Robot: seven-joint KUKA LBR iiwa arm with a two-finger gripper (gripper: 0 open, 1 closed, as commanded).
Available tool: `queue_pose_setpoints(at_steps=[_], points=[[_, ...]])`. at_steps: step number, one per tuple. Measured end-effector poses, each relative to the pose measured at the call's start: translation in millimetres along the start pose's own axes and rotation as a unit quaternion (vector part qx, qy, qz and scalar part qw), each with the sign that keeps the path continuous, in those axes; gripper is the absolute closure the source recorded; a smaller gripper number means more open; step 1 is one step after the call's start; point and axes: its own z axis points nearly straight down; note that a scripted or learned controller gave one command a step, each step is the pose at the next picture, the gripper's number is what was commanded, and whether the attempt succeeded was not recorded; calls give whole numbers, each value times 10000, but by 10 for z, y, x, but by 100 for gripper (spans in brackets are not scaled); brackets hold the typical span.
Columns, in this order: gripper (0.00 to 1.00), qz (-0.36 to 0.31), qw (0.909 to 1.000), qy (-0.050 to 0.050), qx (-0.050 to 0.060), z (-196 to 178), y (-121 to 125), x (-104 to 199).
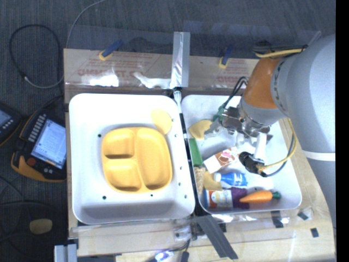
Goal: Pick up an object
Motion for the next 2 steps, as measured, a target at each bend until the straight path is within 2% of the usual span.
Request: queue_pose_setpoints(at_steps=[1, 2], points=[[0, -172, 9999, -11, -2, 40, -160, -126], [0, 447, 9990, -7, -2, -719, -507, 89]])
